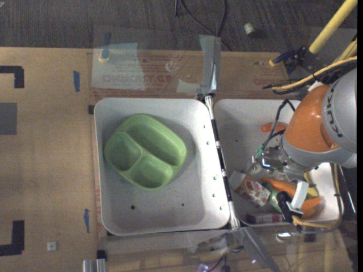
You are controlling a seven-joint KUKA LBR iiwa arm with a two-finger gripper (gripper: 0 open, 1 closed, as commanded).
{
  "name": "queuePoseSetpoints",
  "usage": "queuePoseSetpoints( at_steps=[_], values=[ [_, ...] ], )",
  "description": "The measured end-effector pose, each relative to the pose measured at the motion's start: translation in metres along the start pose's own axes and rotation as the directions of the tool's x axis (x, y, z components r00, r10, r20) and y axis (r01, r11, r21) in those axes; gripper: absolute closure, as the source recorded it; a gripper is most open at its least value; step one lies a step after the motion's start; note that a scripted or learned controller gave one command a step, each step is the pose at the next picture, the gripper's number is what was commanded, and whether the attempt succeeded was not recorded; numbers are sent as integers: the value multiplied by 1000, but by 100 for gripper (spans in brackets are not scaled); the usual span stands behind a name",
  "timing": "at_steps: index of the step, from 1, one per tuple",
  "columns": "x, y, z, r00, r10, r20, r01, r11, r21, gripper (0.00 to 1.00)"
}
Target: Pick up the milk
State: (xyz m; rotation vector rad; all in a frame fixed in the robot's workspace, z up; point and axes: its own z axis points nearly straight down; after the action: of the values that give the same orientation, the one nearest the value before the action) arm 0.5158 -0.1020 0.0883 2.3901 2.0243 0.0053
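Hovering: arm (326, 123) above right bin (238, 118) clutter
Claw: state unclear (hidden)
Risk: milk (253, 190) crowded by neighbours, wrong grab

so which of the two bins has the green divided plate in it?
The left bin, the one farther from the arm. The green plate lies in its upper half. The right bin holds the small items under the gripper instead.

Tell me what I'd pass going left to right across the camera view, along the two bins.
Green divided plate in the left bin → the divider between the bins → milk carton in the right bin → the arm's orange band.
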Motion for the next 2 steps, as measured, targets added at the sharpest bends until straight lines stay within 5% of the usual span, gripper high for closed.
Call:
queuePoseSetpoints(
  at_steps=[1, 2],
  values=[
    [2, -33, -1, 999, -52, -2, 52, 999, -4, 0],
    [-1, -33, -11, 999, -46, 1, 46, 999, -8, 100]
  ],
)
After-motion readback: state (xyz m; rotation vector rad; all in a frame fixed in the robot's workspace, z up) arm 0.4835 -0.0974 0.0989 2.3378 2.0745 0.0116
